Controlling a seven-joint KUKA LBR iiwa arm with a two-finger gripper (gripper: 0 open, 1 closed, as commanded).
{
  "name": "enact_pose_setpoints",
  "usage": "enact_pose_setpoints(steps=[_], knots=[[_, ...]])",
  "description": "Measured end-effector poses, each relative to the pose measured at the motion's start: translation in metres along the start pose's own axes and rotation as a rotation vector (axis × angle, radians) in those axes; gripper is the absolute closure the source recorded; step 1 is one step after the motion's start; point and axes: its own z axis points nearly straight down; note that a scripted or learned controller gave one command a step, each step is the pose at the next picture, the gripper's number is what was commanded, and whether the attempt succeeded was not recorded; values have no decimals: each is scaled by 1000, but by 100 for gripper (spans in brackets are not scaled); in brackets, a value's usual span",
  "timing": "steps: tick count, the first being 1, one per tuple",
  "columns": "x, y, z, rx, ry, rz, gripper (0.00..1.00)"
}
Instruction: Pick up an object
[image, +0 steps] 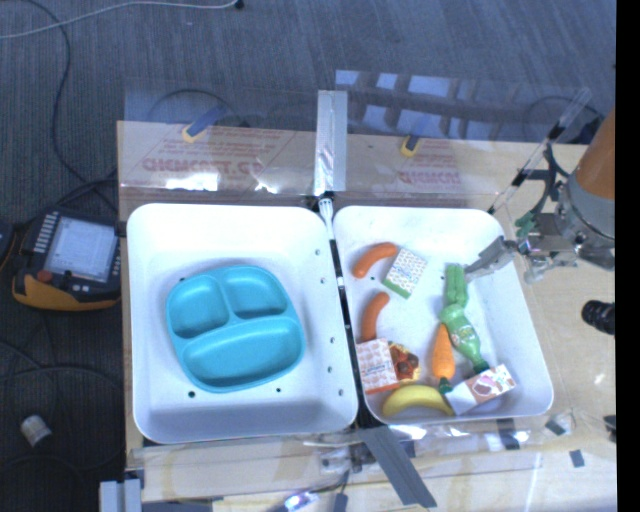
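Near edge of right bin (530, 340): banana (415, 401), carton (482, 386), carrot (442, 353) crowded together. Green bottle (459, 318) lay mid-bin, freest candidate. My gripper (497, 256) hung over the far right rim; finger state undeterminable, nothing held.

floor: dark grey carpet (200, 50) | cables (60, 60) | bench: pale wood (590, 370)

1. The arm (600, 190) is seen entering from the right edge, its orange band showing above the grey wrist.
2. The wrist is held high at the upper right, with cables and fittings clustered around it.
3. The end effector (490, 260) is angled down and to the left, its grey tip extended.
4. Nothing is seen gripped at the tip.
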Motion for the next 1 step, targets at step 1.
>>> enact_pose_setpoints(steps=[1], knots=[[-6, -14, 113, 1, 1, -108, 0]])
